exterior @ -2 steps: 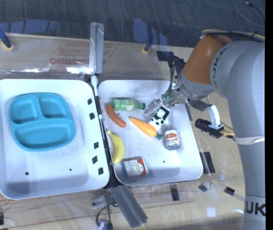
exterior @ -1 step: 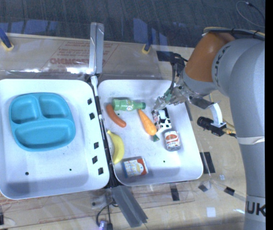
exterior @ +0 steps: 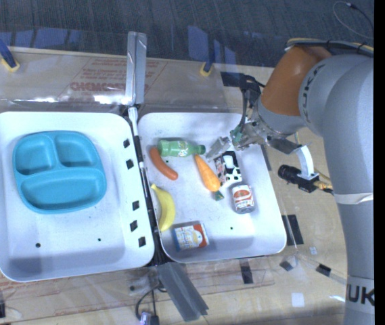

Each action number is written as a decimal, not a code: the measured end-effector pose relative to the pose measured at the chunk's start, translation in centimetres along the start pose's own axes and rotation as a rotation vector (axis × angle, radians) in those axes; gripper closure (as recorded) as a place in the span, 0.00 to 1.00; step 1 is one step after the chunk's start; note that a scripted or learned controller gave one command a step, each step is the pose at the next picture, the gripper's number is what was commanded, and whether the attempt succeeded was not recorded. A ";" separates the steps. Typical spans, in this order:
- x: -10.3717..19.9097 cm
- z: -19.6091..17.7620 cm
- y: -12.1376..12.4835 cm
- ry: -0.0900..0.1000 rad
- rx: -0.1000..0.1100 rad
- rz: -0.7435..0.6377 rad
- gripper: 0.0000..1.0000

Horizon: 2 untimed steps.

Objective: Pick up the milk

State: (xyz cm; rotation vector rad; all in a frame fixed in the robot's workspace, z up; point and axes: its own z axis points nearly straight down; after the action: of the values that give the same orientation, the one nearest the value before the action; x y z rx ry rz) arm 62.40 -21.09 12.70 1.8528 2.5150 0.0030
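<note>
The milk (exterior: 230, 168), a small carton with black-and-white cow patches, lies in the right bin (exterior: 263, 232), toward its right wall and a little above the bin's middle. Taking the milk as the landmark: the carrot (exterior: 207, 172) lies just to its left, close enough that the two look to be touching or nearly so; a small can with a red label (exterior: 243, 198) sits just below it; the green bottle (exterior: 180, 147) is up and to the left, with the sausage (exterior: 164, 163) further left again. The banana (exterior: 165, 207) and a second, orange-labelled can (exterior: 190, 236) lie well away, down and to the left. The left bin (exterior: 3, 181), holding a blue divided plate (exterior: 58, 168), is far off to the left.

The end effector (exterior: 227, 143) hangs just above the milk's upper end, at or very near the carton. Whether its fingers stand wide or narrow cannot be told from this slant, and nothing shows the carton held between them.

For a good grasp, the fingers probably want to straddle the carton across its narrow width, centred along its length instead of at the tip. The carrot crowds the left side, so the left finger needs the slim gap there, or it may push the carrot or pinch both things.
</note>
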 end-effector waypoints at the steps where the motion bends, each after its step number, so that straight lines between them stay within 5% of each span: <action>1: 0.0 0.0 0.0 0.000 0.000 0.000 0.00; 2: 5.8 3.5 -0.9 0.012 0.017 0.229 0.00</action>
State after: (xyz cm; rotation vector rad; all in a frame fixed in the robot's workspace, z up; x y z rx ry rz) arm 59.91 -15.84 9.11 2.1423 2.3011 -0.0048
